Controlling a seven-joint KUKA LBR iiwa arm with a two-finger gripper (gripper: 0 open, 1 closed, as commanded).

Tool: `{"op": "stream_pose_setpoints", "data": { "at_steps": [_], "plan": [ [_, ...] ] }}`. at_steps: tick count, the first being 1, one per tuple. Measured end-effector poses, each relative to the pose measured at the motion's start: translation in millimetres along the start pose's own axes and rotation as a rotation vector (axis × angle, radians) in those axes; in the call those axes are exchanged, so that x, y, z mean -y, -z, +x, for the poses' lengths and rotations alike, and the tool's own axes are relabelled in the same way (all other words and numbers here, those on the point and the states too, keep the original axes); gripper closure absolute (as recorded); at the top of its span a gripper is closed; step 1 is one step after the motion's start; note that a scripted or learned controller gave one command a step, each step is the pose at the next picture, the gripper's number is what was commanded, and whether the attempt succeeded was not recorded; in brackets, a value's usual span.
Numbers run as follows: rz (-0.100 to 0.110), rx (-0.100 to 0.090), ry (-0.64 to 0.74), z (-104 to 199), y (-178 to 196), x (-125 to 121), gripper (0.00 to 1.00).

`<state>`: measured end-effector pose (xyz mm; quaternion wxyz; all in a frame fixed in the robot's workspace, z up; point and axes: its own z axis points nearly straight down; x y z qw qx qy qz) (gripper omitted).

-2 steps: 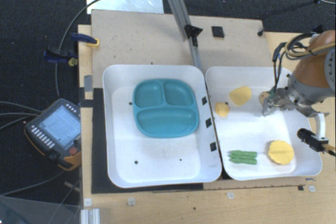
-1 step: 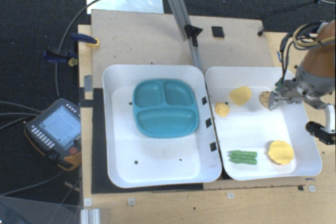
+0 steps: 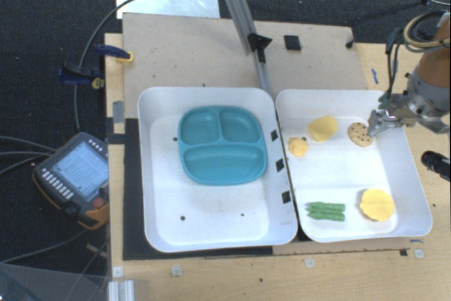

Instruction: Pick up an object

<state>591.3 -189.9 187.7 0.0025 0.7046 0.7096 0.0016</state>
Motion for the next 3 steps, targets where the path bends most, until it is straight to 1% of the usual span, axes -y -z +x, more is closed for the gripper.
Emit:
{"op": "stream_pose_setpoints", "data": {
  "at_steps": [1,2,3],
  "plan": [
    [0.0,0.0,0.0,0.9,63.0,2.2,1.0],
    [0.002,0.0,0.0,0.8,63.4,1.2,1.0],
    [0.004,-0.001,0.001,51.2,50.9,-4.3,1.0]
  ]
}}
